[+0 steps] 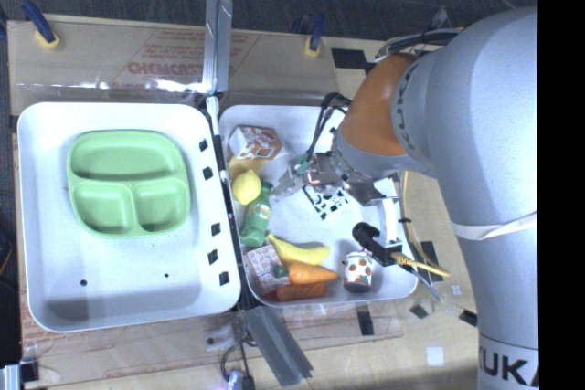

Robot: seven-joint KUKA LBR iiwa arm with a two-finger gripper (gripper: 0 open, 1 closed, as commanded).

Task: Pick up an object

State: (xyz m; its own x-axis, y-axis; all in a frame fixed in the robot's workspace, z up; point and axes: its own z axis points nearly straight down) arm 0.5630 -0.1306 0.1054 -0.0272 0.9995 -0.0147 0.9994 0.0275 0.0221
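Gripper (315, 178) low over right bin (302, 119), arm bent

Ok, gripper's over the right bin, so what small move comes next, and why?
Probably a short shift toward the yellow lemon and then straight down. The gripper sits above bare white floor of the right bin, with the lemon just to the view's left beside a green bottle. This is a judgement; nothing shows between the fingers.

Bulky grey arm (475, 132), orange wrist band (377, 110), "KUKA" lettering, black cables
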